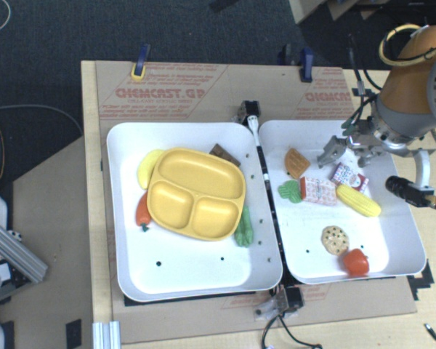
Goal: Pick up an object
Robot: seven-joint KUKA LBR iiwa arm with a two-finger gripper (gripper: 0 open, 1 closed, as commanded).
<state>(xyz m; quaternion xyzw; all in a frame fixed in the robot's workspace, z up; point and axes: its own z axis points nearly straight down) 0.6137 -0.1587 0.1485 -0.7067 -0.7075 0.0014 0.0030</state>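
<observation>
Saw a brown board [94, 158] under two white bins, with a blue clamp [140, 62] on its far edge. Found the left bin [123, 195] holding a yellow divided plate [196, 193] that lay over several pieces. Noted a yellow piece [149, 167] sticking out from the plate's upper left edge and a red-orange piece [143, 213] just below it, touching the plate's left side. Made out a brown piece [224, 153] at the plate's far rim and a green piece [243, 227] against its right edge.

Found the loose things for picking spread across the right bin [400, 267]. Saw an orange wedge [296, 162] near the bin's far left, and a green lump [291, 191] below it, touching a pink packet [320, 191]. Noted a small white and red packet [346, 174] just beyond that, close to a yellow corn cob [358, 200] lying at a slant. Saw a spotted cookie [335, 240] nearer the front, and a red tomato [356, 262] just beside it by the front wall.

Saw the gripper [351, 150] poised over the far part of the right bin, just beyond the small white and red packet. Judged its fingers [330, 153] to be spread apart, with nothing seen between them.
</observation>
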